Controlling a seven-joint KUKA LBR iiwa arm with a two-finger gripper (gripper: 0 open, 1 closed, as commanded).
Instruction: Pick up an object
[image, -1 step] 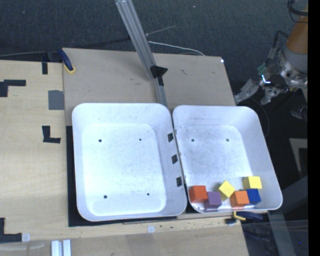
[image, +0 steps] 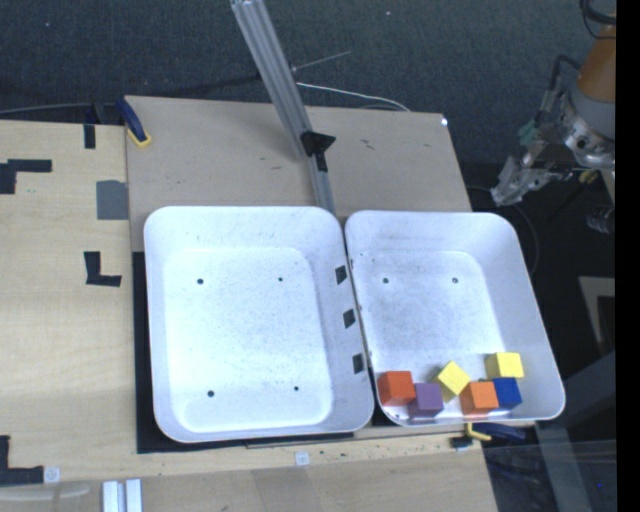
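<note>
The gripper hangs off past the right bin's far right corner, out over the dark floor and well apart from the blocks. It is small and blurred from here, and I cannot tell how its jaws stand. Nothing shows between them. Above it the grey arm runs up to the frame's edge, with its orange band at the top.

Taking the right bin as the mark and going left to right: the left bin sits just beside it, their rims touching along the middle seam, where three small dark tabs lie in a row. A grey metal pole slants down from the far side to that seam's far end.

Inside the right bin, all the blocks crowd along the near wall. The orange block is leftmost, near the near left corner. The purple block touches it on the right. The yellow block comes next, turned so a corner points toward the near wall. Then a second orange block sits against the blue block, and a second yellow block lies just behind those two, squared with the bin's wall. They all look like cubes, so none shows a long axis.

A blue and yellow clamp pokes out under the bin's near rim.
</note>
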